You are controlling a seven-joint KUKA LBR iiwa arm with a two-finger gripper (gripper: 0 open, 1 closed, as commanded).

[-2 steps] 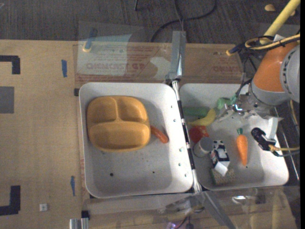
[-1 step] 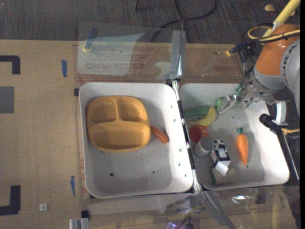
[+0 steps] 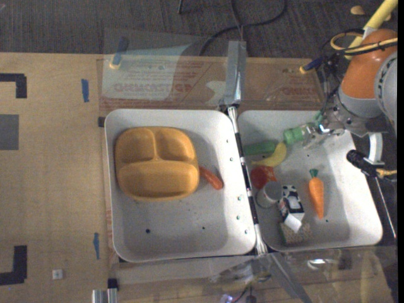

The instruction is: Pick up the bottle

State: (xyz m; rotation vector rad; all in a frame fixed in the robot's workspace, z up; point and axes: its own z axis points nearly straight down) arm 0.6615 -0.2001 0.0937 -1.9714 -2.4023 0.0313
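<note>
Bottle (image 3: 297, 133), green and clear, lay at 12 o'clock in right bin (image 3: 360, 229), its cap end at the gripper (image 3: 323, 129); grip state could not be told. Toward 9 o'clock: green and yellow pieces (image 3: 268, 150), red item (image 3: 262, 175). Centre: grey cup (image 3: 270, 193), carton (image 3: 291, 207), carrot (image 3: 316, 194). Left bin (image 3: 183, 232) held orange divided tray (image 3: 156, 161), with small orange piece (image 3: 211, 178) at its 3 o'clock.
</note>
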